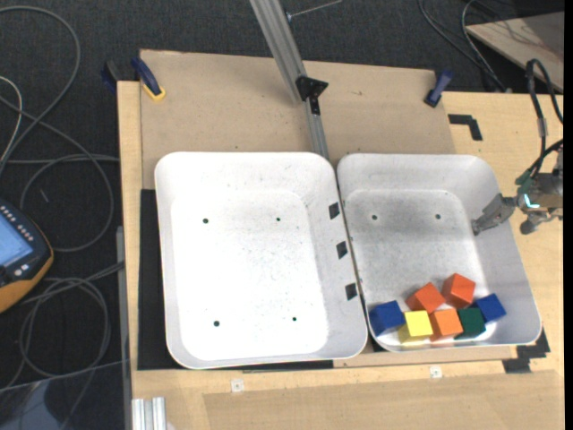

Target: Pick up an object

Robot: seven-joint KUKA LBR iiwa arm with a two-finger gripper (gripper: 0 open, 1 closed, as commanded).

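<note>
While two white bins sit side by side on the bench, coloured blocks crowd one corner.

From left to right: the left bin [242,258] fills the middle of the frame; the right bin [421,186] holds blue [386,315], yellow [417,324], orange [429,296], green [472,320] and red-orange [461,288] blocks at lower right, unlabelled. At the right edge, the gripper [519,206] hangs over the rim, fingers spread, pinching nothing.

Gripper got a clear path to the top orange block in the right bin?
Probably yes. The gripper sits at the right bin's far-right rim; the orange block lies uncovered on the cluster's upper edge, bare floor between.
</note>
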